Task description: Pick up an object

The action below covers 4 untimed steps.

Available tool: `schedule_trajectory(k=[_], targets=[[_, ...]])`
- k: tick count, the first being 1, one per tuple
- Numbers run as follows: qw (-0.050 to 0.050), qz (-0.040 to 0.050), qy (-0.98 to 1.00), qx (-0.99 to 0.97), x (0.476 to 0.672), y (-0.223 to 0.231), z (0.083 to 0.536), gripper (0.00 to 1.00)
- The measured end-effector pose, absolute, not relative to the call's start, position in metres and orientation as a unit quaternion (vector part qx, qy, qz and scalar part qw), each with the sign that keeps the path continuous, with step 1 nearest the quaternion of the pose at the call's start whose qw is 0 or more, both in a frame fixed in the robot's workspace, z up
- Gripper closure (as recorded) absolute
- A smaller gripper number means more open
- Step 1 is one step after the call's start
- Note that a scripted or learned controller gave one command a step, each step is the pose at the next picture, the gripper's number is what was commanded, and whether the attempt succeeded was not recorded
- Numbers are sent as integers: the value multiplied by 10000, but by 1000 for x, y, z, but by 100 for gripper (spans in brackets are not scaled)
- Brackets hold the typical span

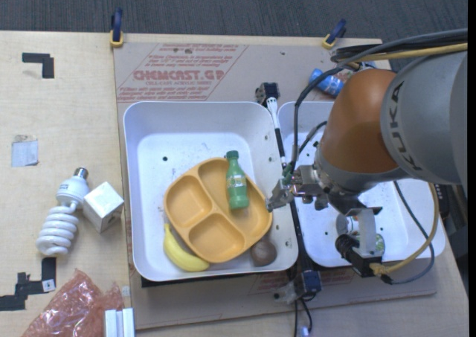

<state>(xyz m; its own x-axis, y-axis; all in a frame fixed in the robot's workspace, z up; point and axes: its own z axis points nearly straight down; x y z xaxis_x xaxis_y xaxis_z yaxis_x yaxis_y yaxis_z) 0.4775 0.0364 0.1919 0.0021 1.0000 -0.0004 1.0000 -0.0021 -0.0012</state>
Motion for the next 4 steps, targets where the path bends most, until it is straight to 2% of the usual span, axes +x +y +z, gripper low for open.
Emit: schedule_trajectory(k=[1,2,3,4], targets=[[-5,1,-7072,-7070,528,25,192,0],[3,6,-7062,-7080,477,30,193,0],[-5,1,-7075,-7067,524,35,192,0],[4,7,-7064,-7079,478,30,192,0]])
